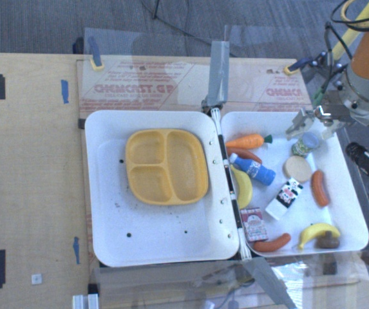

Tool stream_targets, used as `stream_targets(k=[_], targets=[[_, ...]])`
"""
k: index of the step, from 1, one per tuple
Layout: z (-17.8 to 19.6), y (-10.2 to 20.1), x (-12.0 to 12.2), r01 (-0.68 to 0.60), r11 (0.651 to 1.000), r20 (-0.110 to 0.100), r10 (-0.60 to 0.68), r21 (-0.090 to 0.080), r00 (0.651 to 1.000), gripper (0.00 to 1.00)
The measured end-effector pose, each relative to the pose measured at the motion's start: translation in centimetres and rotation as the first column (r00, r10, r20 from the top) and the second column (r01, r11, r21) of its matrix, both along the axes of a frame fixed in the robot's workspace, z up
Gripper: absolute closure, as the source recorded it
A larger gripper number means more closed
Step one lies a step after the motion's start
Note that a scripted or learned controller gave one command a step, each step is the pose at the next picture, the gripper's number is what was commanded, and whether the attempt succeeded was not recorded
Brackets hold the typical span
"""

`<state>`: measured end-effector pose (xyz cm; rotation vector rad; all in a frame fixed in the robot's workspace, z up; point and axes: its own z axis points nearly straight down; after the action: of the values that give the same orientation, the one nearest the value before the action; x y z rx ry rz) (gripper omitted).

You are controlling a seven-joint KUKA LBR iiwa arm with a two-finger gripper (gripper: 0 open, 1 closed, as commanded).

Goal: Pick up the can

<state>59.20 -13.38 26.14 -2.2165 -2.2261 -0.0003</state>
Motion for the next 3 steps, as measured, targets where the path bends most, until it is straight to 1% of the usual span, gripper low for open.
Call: stream_targets(k=[1,2,3], targets=[[-11.8,-7.7,1.2,0.02,1.0,0.001,-0.02,-0.001,1.0,0.0],[-17.0,-7.7,4.1,0.105,0.994,0.01,-0.105,0.01,0.994,0.0],[-16.0,-8.2,4.0,0.107,0.994,0.008,-0.107,0.0,0.994,1.0]])
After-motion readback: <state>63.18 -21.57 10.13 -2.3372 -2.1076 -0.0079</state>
